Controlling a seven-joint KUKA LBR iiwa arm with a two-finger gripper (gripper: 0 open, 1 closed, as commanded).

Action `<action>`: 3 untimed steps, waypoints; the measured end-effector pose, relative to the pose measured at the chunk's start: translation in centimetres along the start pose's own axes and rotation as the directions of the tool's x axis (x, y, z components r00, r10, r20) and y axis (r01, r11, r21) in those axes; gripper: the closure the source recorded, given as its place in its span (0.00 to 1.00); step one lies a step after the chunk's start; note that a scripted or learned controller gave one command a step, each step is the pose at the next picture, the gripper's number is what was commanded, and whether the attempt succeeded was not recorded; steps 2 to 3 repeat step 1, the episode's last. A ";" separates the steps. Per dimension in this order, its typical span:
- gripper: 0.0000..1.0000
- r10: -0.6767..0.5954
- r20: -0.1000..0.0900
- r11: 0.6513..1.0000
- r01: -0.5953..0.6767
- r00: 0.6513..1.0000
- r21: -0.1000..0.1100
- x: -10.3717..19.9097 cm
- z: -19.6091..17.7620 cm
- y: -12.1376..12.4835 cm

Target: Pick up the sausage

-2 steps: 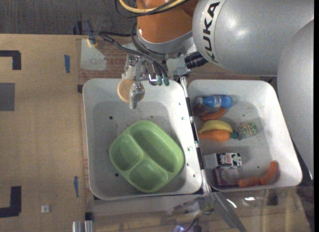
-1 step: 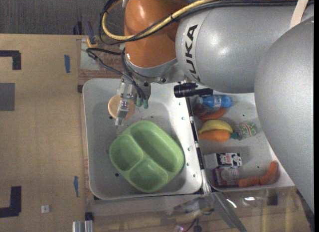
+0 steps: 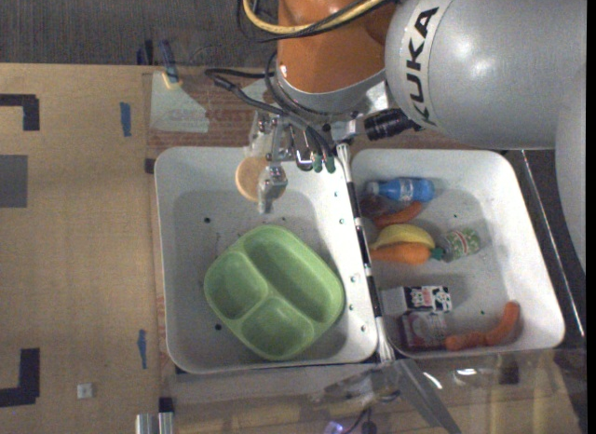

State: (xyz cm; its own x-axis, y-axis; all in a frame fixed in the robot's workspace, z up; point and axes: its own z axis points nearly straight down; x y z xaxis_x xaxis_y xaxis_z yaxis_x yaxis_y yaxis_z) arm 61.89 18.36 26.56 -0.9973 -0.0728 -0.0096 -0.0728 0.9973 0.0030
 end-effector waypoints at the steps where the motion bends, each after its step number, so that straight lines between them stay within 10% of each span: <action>1: 1.00 0.464 0.000 0.886 -0.464 0.886 0.002 -3.4 2.2 0.1; 3: 1.00 0.464 0.000 0.886 -0.464 0.886 0.002 -3.4 2.2 0.1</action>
